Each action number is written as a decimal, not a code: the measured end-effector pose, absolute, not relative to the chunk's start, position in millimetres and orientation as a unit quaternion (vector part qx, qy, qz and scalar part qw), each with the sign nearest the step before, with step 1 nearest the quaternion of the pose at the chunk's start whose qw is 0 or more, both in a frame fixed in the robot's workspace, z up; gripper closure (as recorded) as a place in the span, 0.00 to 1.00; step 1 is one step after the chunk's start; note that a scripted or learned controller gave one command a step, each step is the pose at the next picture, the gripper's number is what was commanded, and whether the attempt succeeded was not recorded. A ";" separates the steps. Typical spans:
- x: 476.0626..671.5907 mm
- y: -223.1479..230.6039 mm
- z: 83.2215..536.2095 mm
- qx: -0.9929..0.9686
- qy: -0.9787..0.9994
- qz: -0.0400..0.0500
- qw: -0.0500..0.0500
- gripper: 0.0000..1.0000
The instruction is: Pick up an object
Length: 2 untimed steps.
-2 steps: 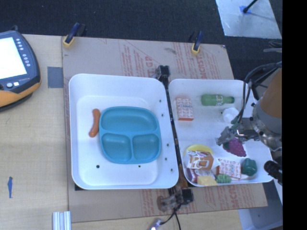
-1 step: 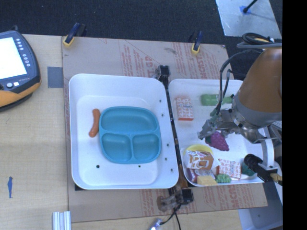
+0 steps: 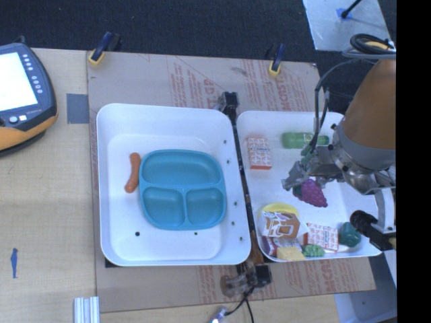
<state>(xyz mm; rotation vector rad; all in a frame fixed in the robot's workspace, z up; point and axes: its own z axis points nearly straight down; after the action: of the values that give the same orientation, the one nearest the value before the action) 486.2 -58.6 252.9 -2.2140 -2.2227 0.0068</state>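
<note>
My gripper [image 3: 302, 174] hangs over the middle of the right bin [image 3: 269, 123], just left of and touching or nearly touching a purple grape bunch [image 3: 313, 193]. A green object [image 3: 294, 140] lies at the bin's far side, partly behind the arm. A small pink-and-white carton [image 3: 258, 153] lies to the left of the gripper. Along the near edge sit a yellow-and-white packet [image 3: 281, 224], a red-and-white carton [image 3: 322, 237], a teal cup-like item [image 3: 349, 234] and a small green piece [image 3: 312, 250].
The left bin [image 3: 111, 180] holds a blue divided plate [image 3: 182, 187] and an orange sausage-shaped toy [image 3: 133, 172] beside it. A tablet-like pendant [image 3: 20, 93] rests at the bench's far left. Clamps [image 3: 101, 48] hold the cardboard at the back.
</note>
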 end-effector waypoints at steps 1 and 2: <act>477.1 -38.6 268.9 -0.706 -0.709 0.002 0.002 1.00; 476.6 -77.6 265.3 -0.706 -0.708 0.002 0.002 1.00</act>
<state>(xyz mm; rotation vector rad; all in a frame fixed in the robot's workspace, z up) 476.6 -77.6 265.3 -2.2161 -2.2214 0.0067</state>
